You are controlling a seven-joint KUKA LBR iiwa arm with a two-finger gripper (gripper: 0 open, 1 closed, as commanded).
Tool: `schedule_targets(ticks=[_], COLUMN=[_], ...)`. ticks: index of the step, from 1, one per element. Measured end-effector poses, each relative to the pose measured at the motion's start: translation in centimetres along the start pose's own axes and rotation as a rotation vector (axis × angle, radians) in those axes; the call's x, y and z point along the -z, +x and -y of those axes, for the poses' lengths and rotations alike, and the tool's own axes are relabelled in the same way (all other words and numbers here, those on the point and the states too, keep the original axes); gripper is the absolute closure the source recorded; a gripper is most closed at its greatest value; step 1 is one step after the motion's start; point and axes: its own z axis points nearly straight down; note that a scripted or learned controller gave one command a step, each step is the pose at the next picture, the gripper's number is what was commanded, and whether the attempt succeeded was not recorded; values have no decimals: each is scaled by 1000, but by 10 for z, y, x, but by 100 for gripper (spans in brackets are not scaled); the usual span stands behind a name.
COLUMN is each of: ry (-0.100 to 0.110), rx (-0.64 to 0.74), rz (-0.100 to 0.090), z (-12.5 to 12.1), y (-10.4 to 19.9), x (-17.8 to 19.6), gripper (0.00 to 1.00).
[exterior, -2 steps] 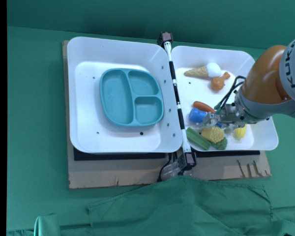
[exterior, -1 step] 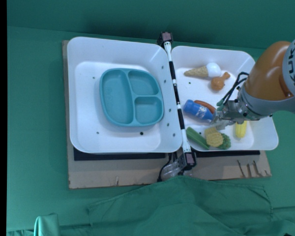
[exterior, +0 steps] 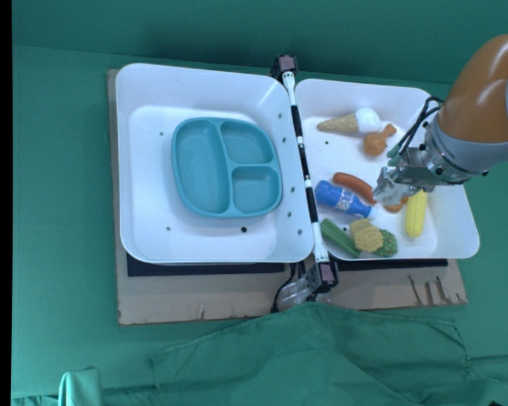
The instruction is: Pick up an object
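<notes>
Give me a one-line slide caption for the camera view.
Robot hand low in the right bin among toy food, beside the corn cob; a teal divided plate sits in the left bin.

camera: fixed overhead | slanted down on both bins (exterior: 212,83) | arm (exterior: 483,100) enters from right

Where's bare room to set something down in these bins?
Left bin: white floor all around the teal divided plate. Right bin: a patch between ice cream cone and sausage; its near end by the gripper is crowded.
</notes>
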Motion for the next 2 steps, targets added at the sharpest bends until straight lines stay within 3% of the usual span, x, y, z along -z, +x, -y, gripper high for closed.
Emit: schedule_targets(ticks=[2], ry=[-2], rx=[1], rz=[0], z=[-16], y=[14], x=[111], gripper=[100])
